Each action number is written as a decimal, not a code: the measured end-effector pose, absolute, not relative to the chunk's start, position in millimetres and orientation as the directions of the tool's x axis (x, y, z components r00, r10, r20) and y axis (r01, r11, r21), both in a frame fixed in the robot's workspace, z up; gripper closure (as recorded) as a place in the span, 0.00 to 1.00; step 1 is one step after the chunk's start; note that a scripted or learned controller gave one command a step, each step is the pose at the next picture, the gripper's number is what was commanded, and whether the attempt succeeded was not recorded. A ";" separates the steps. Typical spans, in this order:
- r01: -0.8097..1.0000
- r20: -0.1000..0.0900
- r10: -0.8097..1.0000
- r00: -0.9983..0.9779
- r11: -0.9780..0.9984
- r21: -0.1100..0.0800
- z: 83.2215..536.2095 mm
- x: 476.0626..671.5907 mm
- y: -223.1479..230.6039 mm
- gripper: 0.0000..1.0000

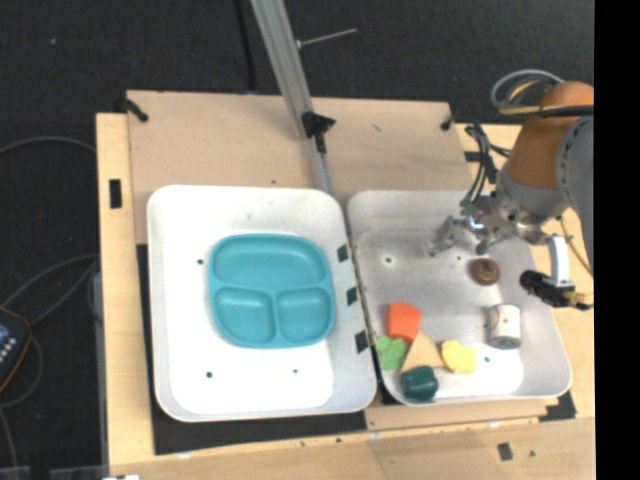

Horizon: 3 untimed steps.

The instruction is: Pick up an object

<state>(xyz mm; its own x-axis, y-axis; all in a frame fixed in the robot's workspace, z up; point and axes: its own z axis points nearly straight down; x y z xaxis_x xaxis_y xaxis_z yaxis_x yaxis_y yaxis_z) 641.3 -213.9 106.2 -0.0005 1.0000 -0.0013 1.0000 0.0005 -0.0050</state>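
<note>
While the gripper [452, 234] hangs open and empty, an orange block [404, 321] sits near

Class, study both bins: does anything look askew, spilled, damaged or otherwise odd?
Nothing looks spilled or broken. The teal divided plate sits slightly turned in the left bin. In the right bin, the small white can lies tipped on its side, and the other small pieces crowd the near edge.

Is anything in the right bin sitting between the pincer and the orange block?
Nothing visible does. The pincer hangs over the right bin's upper part, and bare white floor separates it from the orange block. The small brown piece lies off to the side.
</note>
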 end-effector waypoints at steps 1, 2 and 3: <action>1.000 -0.004 1.000 -0.001 0.001 0.005 122.5 644.1 -215.2 1.00; 1.000 -0.002 1.000 -0.002 0.002 0.006 168.0 649.9 -214.9 1.00; 1.000 -0.003 1.000 0.001 -0.001 0.008 221.1 641.2 -217.8 1.00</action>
